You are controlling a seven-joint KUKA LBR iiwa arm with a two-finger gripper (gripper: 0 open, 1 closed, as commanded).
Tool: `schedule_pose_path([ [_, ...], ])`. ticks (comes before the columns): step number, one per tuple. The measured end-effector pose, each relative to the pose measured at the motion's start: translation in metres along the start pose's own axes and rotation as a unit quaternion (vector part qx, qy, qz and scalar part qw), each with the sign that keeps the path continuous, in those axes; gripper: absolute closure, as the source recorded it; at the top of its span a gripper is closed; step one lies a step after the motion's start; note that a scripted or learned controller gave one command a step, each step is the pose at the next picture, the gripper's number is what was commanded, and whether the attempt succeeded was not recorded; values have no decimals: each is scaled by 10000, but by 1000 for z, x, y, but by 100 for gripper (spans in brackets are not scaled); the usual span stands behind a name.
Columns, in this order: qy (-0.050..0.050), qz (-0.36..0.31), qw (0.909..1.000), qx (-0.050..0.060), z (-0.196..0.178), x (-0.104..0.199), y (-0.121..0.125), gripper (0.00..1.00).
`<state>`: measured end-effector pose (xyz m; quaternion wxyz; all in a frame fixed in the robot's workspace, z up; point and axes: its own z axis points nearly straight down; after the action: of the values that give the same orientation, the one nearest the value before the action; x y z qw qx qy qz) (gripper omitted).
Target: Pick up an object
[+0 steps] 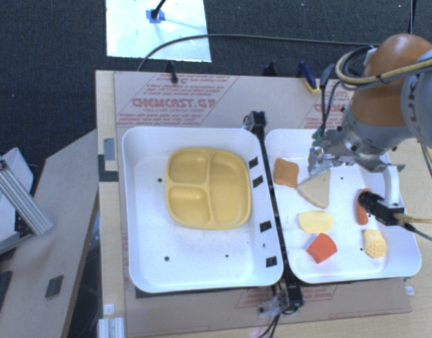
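Note:
Several food pieces lie in the right bin (pixel 406 259): a brown toast slice (pixel 286 173), a cream wedge (pixel 316 191), a pale yellow piece (pixel 316 222), an orange-red block (pixel 321 248), a corn cob (pixel 374 243) and a red sausage (pixel 361 210) partly hidden by a black part of the arm. My gripper (pixel 321 162) hangs low over the back of this bin, just above the top edge of the cream wedge and to the right of the toast. Nothing is visibly held.
The left bin (pixel 142 259) holds a yellow divided plate (pixel 207 187). A black clipped divider (pixel 266 196) runs between the bins. The arm's orange and grey body (pixel 392 90) looms over the right bin's back right corner, with cables trailing.

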<state>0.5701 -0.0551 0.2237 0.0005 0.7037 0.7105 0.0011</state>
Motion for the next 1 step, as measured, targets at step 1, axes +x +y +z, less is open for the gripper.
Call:
schedule_pose_path([
  [1,3,3,10000,-7,-7,41,19,100],
])
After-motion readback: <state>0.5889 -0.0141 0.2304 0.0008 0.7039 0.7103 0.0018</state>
